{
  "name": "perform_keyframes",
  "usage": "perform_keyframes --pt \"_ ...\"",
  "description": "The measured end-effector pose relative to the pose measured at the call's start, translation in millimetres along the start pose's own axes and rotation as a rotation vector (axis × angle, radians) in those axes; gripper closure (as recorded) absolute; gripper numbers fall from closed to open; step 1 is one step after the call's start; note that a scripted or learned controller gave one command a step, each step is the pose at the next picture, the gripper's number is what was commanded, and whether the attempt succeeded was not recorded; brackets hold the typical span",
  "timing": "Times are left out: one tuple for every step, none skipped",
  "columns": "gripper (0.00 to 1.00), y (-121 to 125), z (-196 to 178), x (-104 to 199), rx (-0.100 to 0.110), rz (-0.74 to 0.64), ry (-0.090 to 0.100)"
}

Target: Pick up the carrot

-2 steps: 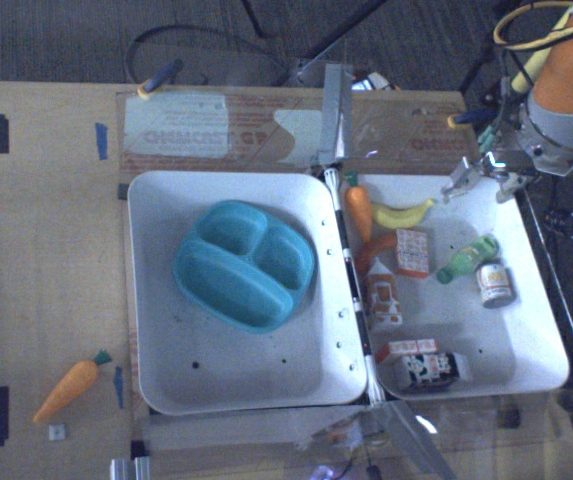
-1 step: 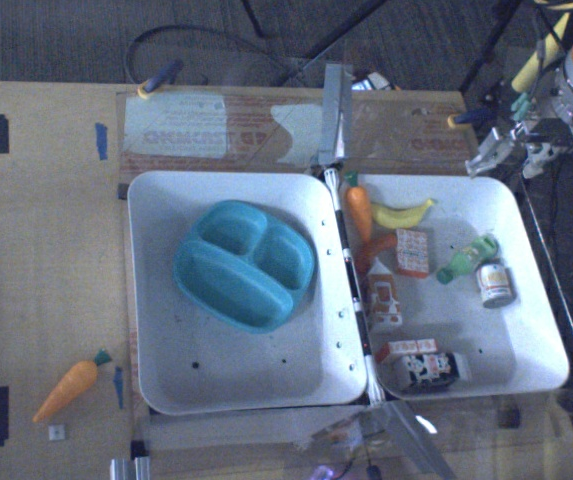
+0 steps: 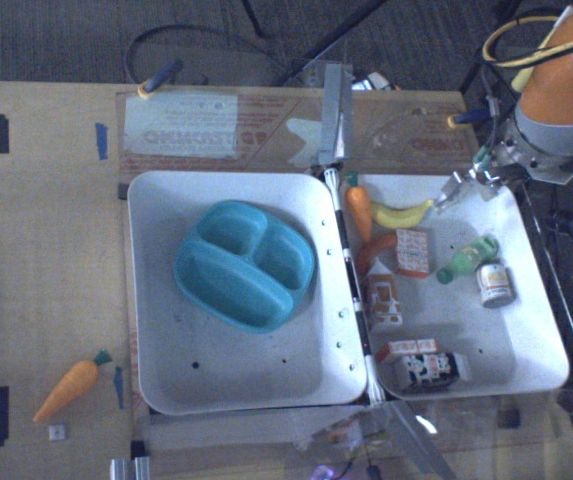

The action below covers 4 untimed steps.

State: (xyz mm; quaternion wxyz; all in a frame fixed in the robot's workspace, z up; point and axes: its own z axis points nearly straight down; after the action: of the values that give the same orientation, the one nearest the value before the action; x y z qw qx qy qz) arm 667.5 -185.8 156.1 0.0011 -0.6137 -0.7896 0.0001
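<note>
Counter, tan board, runs across the whole view; dark carpet and black stand legs beyond it at 12 o'clock. Blue tape marks and black corner marks sit on its left part.

Two white bins at centre. Left bin holds a teal divided plate. Right bin carries the clutter.

Arm enters at 2 o'clock, grey with orange band, yellow cable looped above it. Gripper hangs over the right bin's upper edge, at about 1 o'clock of that bin. Jaws too small and blurred here; cannot tell whether they are parted or closed. Nothing visibly between them.

Task progress, my reading: not begun in any useful sense. No carrot is lifted.

Two carrot-like things. One carrot stands against the right bin's left wall, at 10 o'clock in that bin, just beside a banana. A second carrot on the counter lies outside both bins at 8 o'clock of the view, well apart from the arm.

Smaller items in the right bin: milk carton at 6 o'clock, green bottle and tin can near 3 o'clock.

Left to do: descend, close, lift.
</note>
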Motion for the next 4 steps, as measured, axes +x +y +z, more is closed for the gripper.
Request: perform_keyframes --pt "0.0 10.1 -91.3 36.7 -0.003 -0.059 -0.002" --pt "0.0 10.9 -179.9 43.0 -0.004 -0.106 -0.003" --pt "0.0 -10.0 -123.2 -36.8 0.0 -0.037 -0.001" --pt "0.0 -9.9 -45.8 -35.4 0.002 0.024 0.0"
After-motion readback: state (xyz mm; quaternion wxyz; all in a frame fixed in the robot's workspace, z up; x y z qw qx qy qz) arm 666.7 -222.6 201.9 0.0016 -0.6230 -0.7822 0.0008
